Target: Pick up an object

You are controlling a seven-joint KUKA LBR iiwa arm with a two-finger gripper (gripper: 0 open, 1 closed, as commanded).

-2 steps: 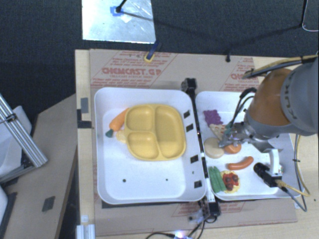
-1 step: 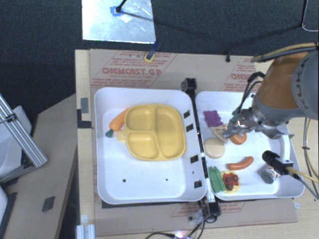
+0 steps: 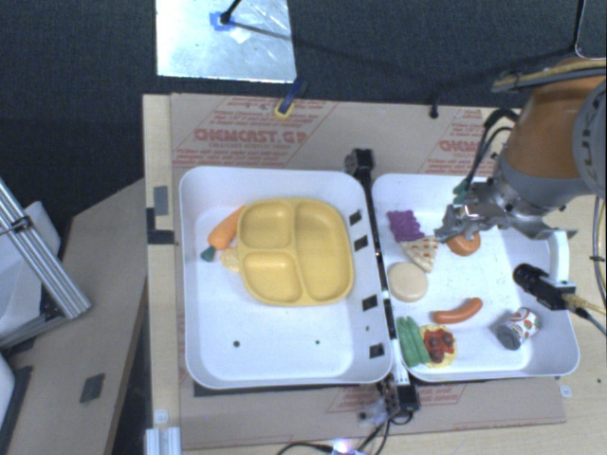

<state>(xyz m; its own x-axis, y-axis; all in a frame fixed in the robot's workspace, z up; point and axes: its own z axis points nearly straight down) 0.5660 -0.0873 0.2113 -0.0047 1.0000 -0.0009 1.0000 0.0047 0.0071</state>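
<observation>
Well, gripper (image 3: 462, 224) nr tomato (image 3: 465, 245)

Dark carpet (image 3: 76, 83), perhaps a metal sheet (image 3: 226, 25)

free: bare white bin floor (image 3: 493, 278) just below gripper (image 3: 462, 224) | blocked: orange round toy (image 3: 464, 245) touching, pizza wedge (image 3: 422, 251) left

- You see two bins, the left bin (image 3: 204, 349) and the right bin (image 3: 555, 354), both of smooth white plastic with a slight sheen.
- Your yellow tray (image 3: 289, 251) looks like matt moulded plastic.
- The board (image 3: 313, 126) beneath looks like dull printed cardboard.
- The plate (image 3: 225, 25) up top shines like brushed metal.
- The can (image 3: 517, 328) looks glossy metal.
</observation>
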